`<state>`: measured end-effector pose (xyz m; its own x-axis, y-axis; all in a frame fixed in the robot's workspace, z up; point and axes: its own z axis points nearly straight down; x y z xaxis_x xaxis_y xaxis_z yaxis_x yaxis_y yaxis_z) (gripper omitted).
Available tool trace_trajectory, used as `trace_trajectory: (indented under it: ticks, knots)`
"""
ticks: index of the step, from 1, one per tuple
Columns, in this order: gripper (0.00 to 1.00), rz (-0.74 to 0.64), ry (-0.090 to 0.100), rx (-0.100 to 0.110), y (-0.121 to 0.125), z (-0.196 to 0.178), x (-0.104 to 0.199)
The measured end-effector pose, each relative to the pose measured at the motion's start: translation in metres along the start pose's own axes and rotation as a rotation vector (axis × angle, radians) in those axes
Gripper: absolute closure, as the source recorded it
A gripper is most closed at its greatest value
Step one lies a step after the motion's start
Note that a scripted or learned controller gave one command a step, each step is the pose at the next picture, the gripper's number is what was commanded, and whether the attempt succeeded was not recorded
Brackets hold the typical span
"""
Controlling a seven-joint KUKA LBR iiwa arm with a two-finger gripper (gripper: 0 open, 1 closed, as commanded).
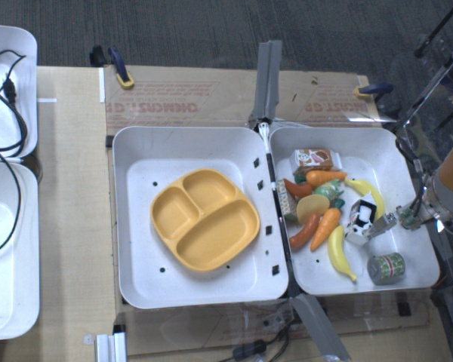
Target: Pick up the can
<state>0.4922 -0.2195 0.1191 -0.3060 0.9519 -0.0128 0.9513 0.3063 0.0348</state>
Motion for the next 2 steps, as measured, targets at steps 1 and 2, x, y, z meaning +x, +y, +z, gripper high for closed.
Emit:
trace_trajectory:
  ticks: [1, 2]
  knots:
    - [0.0, -0.166, 0.01, 0.021, 0.05, 0.015, -0.019]
    - [0.0, -0.221, 0.017, 0.033, -0.015, 0.027, 0.003]
